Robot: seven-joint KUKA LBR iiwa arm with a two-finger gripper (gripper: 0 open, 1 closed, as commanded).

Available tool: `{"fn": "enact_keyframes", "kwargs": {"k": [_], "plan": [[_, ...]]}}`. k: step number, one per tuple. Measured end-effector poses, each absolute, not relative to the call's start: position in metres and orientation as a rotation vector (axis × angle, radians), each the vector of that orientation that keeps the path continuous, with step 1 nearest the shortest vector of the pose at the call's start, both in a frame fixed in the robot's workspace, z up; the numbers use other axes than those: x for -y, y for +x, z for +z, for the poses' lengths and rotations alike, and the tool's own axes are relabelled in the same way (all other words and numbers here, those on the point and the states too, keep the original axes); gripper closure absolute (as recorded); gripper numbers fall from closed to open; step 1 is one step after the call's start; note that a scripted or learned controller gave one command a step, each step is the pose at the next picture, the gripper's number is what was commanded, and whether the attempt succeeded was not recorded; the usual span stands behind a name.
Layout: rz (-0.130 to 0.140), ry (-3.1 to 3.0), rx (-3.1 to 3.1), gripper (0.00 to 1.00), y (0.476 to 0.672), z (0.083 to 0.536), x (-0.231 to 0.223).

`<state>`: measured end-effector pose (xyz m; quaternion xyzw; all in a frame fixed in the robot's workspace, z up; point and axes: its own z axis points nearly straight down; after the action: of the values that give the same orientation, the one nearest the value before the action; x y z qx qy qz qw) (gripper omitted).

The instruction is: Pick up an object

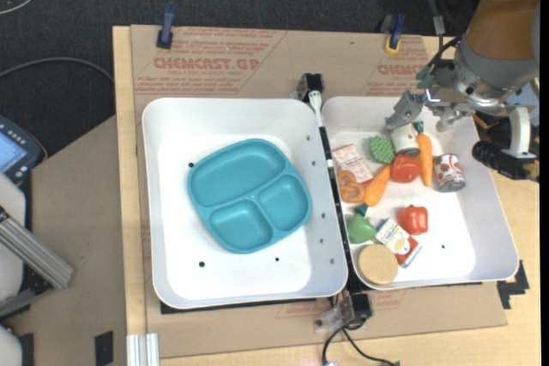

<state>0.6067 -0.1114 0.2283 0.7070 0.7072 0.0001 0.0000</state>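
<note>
The right white bin (480,210) holds several toy foods: an orange carrot (425,159), a red tomato (405,170), a small can (448,172), a green ridged piece (382,149), a red pepper (414,219) and a tan round disc (378,264). My gripper (426,115) hangs over the far part of this bin, just beyond the carrot, and stands open with its grey fingers (402,111) spread. Nothing sits between them. A small grey-white cylinder (403,138) lies just below the left finger.
The left bin (171,253) carries a teal divided plate (249,195). A second carrot (375,187), a pretzel (349,182), a packet (348,157), a green pepper (362,227) and a small carton (399,240) crowd the right bin's left half. A black divider (326,159) runs between the bins.
</note>
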Motion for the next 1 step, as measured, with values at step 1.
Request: {"fn": "enact_keyframes", "kwargs": {"k": [1], "plan": [[-0.012,2.234,-2.225,0.0,0.5641,0.0824,0.1193]]}}
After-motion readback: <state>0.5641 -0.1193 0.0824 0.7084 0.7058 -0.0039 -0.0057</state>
